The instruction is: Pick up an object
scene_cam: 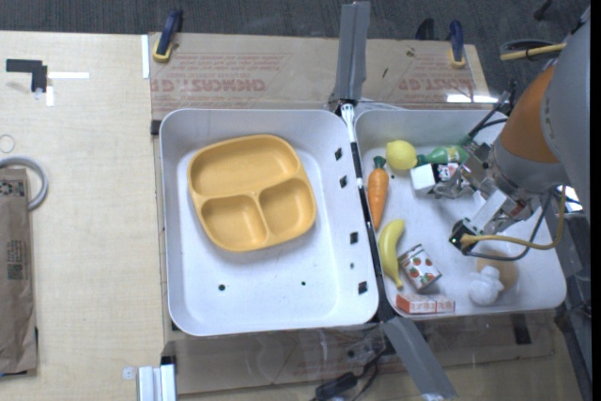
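Camera view: tool [449, 185], grip state unclear, sits just right of the white cube [423, 176] and lemon [401, 155].

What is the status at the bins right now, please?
Gripper low in right bin, beside the lemon; grasp unclear. Carrot, banana, small carton loose nearby. Yellow tray alone in left bin.

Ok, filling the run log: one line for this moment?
arm: over right bin | gripper: by lemon, grasp unclear | tray: left bin
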### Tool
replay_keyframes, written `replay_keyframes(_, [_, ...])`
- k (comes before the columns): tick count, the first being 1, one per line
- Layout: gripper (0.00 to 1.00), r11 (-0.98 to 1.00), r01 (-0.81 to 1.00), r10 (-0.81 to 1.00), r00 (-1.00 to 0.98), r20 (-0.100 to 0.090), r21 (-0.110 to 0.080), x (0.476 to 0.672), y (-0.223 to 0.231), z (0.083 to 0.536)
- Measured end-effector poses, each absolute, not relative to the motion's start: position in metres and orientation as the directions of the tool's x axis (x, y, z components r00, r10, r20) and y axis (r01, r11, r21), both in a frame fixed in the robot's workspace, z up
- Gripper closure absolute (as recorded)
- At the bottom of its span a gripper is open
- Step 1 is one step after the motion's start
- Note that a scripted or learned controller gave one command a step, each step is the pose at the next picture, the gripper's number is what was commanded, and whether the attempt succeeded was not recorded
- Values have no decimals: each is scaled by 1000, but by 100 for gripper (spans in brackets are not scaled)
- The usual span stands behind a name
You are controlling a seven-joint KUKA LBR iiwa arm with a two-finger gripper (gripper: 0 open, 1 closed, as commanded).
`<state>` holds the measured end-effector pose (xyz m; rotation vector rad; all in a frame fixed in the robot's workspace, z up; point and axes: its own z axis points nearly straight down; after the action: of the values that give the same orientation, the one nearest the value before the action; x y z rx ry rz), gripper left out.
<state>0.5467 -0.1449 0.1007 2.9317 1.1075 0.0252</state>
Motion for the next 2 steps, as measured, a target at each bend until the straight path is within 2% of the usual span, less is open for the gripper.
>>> replay_keyframes(1, [100, -748, 664, 664, 748, 8, 6, 546, -144, 107])
replay_keyframes(2, [100, -943, 334, 334, 943, -8, -3, 517, -179, 118])
